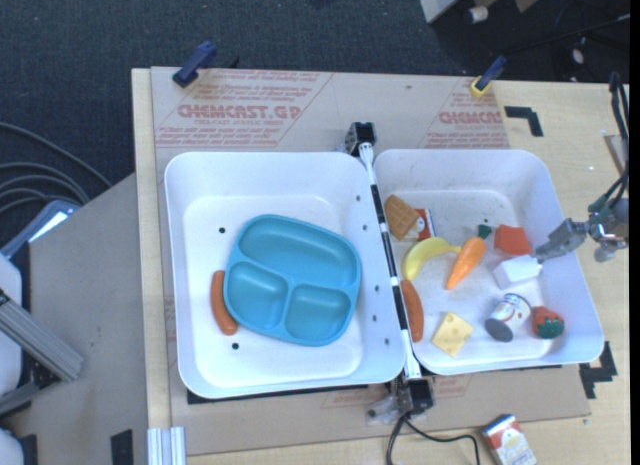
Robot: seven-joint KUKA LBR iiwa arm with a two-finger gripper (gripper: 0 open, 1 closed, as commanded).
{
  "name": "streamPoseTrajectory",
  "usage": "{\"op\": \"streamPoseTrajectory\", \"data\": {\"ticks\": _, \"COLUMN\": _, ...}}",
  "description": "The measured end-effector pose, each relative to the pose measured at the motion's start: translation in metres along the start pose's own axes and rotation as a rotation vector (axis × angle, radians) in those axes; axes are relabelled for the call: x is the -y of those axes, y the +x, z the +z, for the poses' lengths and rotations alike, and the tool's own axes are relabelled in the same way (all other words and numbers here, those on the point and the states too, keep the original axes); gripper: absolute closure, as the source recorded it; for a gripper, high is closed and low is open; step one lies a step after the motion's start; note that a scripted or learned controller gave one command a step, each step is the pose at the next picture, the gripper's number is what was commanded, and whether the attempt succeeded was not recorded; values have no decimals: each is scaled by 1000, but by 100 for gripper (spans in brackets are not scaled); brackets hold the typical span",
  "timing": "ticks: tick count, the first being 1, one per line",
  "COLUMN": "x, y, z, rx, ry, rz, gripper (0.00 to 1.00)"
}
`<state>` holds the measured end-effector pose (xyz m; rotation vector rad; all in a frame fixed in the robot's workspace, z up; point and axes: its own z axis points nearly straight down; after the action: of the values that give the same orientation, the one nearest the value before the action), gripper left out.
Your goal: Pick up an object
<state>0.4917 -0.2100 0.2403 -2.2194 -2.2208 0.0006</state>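
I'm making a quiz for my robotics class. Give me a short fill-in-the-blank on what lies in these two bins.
1. The blue tray lies in the ___ bin.
2. The carrot lies directly right of the yellow ___.
3. The hot dog beside the tray touches its ___ edge.
4. The tool enters the bin from the ___ side.

Missing words: left; banana; left; right

Our pale wooden bench (120,283)
We see two shallow white bins (190,253) side by side on its printed sheet.
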Motion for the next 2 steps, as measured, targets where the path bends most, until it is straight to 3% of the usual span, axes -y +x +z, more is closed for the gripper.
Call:
{"op": "streamPoseTrajectory", "data": {"ticks": 1, "x": 3, "y": -10, "z": 145, "rx": -4, "ry": -2, "rz": -4, "gripper": 0}}
{"op": "streamPoseTrajectory", "data": {"ticks": 2, "x": -74, "y": 57, "z": 155, "rx": 1, "ry": -5, "rz": -1, "gripper": 0}}
